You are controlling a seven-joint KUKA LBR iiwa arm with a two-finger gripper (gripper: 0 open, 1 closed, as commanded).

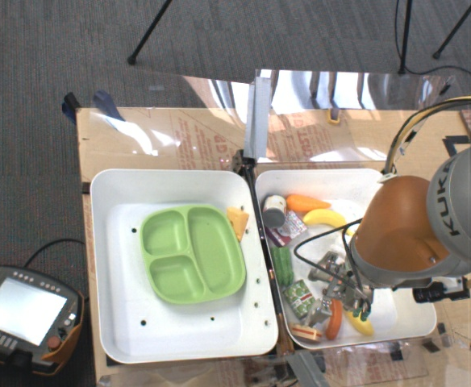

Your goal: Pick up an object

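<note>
Hand point(350, 295) low inside the right bin point(409, 322), near its front wall, hanging below the grey and orange arm point(405, 232). Fingers hard to separate from the cabling and clutter; impossible to tell whether apart or together, or clamped on anything. Just beside the hand, toward the bin's front wall: a red-orange pepper-shaped toy point(335, 319) and a small yellow piece point(361, 322). Left of the hand, a green printed packet point(302, 298), with a small orange-and-tan piece point(306, 332) in front of it near the front wall. Further left, along the bin's left wall, a dark green cucumber-like toy point(283, 266). Toward the bin's back wall: a yellow banana point(324, 216), an orange carrot point(308, 202), a grey-and-white can point(274, 210) and a purple-marked wrapper point(289, 228). Across the divider, in the left bin point(114, 329): a light green divided plate point(193, 252) lying flat, with a yellow wedge point(237, 219) touching its far right rim. Both bins side by side on the brown counter point(179, 139). Off the counter's left front corner, on the floor, a pendant with a pale screen point(22, 317).
</note>
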